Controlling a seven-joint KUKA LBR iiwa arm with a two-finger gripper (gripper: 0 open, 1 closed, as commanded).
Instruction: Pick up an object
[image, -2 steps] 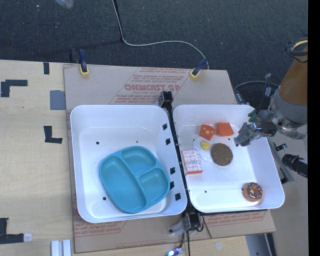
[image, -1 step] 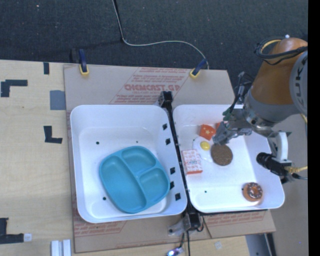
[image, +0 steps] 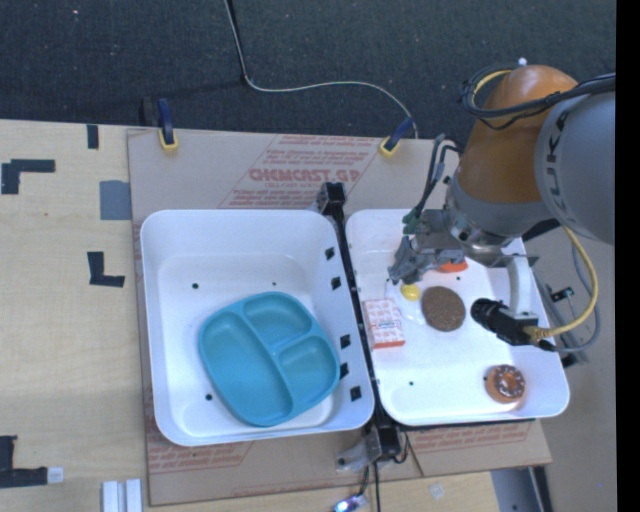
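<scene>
Honestly the small yellow piece (image: 410, 293) at about 10 o'clock in the right bin (image: 440, 400) looks light, hard and a bit slippery, so I'd pinch it across the middle, and the gripper (image: 412, 262) above it is too blurry to tell whether it's spread or holding anything

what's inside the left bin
One blue divided tray lies in the left bin, toward its near side, with nothing in its compartments. Whatever is under the tray is covered.
</scene>
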